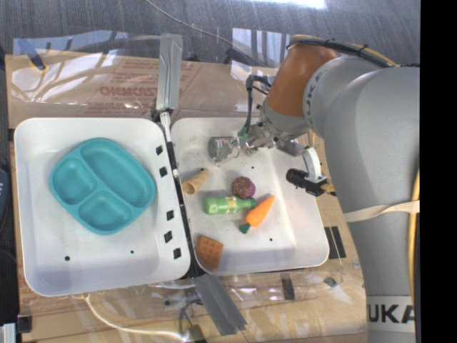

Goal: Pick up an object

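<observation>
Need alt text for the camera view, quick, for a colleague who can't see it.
The grey arm's tool sits low at the right bin's far side, above a cone, purple ball, green bottle, carrot and waffle. A teal plate lies in the left bin.

One fixed overhead camera looks down aslant on both bins (28, 213).

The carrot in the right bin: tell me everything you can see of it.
The carrot looks like a smooth plastic toy: an orange tapered body with a small green stem end. It lies flat on the floor of the right bin, slanted, stem toward the lower left. Its tip points toward the green bottle, close to or touching it.
</observation>
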`<state>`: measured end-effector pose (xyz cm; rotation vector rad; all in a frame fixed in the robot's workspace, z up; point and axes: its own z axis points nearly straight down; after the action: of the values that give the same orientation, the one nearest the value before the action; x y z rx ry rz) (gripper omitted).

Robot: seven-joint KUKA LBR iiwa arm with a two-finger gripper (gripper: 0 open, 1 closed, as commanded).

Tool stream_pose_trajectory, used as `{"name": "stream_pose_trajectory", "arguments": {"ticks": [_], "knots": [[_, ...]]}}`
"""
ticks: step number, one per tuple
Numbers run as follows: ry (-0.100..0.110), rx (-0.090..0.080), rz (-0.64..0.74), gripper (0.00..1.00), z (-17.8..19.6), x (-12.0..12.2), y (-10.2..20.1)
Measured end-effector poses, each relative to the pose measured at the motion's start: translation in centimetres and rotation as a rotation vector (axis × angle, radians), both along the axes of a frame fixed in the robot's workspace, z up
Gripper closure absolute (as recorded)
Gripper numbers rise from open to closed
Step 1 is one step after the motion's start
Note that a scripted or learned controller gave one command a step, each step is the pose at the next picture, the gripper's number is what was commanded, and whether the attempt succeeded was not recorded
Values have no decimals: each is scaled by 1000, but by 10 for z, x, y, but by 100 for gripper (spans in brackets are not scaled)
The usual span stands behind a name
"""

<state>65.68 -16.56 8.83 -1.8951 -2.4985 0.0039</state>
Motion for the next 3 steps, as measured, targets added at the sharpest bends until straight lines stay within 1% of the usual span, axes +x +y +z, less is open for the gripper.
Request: {"name": "stream_pose_trajectory", "arguments": {"ticks": [3], "knots": [[0, 0, 0, 0, 0, 0, 0]]}}
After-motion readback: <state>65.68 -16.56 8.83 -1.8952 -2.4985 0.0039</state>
